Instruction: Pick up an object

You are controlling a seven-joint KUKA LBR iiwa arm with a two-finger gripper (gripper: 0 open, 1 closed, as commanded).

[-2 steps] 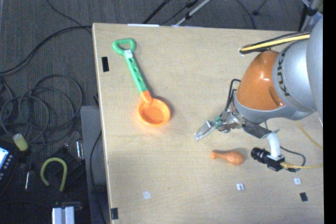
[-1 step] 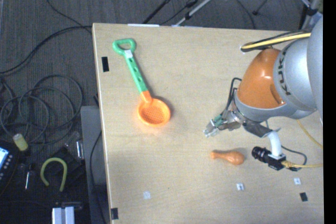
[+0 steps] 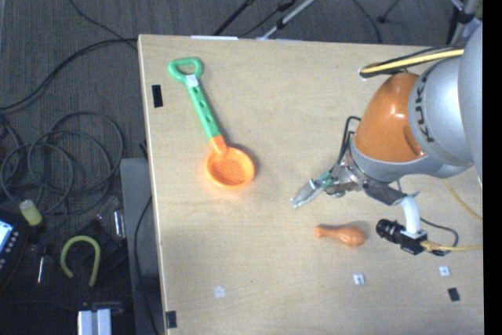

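Lower over small orange drumstick-shaped toy (image 3: 342,234) just below gripper (image 3: 310,193), jaws apparently slightly parted and holding nothing, straddle its narrow neck squarely, then close.

Even overhead light, soft shadows, slight blur

A toy sieve spoon (image 3: 213,136) with a green looped handle and a round orange perforated bowl lies flat and slantwise at the bench's left, while a small orange peg-shaped piece (image 3: 343,234) lies on its side lower right.
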